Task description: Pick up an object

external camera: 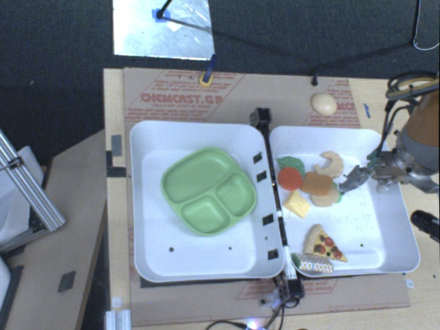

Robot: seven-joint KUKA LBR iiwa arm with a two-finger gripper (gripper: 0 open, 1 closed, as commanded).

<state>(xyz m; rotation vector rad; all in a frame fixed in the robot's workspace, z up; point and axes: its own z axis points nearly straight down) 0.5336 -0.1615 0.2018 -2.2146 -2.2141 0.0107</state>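
At the far left a metal frame [27, 191] leans over a low side panel. The surface [113, 102] carries a brown printed sheet [185, 95], and on that sheet sit two shallow white bins side by side. The left bin [148, 253] holds a pale green divided plate [208, 190], which lies tilted in the middle of the bin with its three sections facing up. A black divider strip [270, 184] with small clips runs between the two bins.

The right bin [385, 246] holds a cluster of toy foods in its upper left part. A green leafy piece [292, 163] lies at the top of the cluster, with a red tomato [289, 179] touching it just below. A yellow cheese wedge [298, 203] lies under the tomato. Beside these sits a round brown bun [320, 186], and a pale curved piece [333, 162] lies just above it. A pizza slice [324, 243] lies apart from the cluster, near the bin's front edge. A cream egg [324, 104] rests on the brown sheet behind the right bin.

The gripper [352, 179] reaches in from the right, low over the right bin, with its tip just beside the bun's right edge. Whether the jaws are apart or together cannot be told, and nothing is seen clamped between them.
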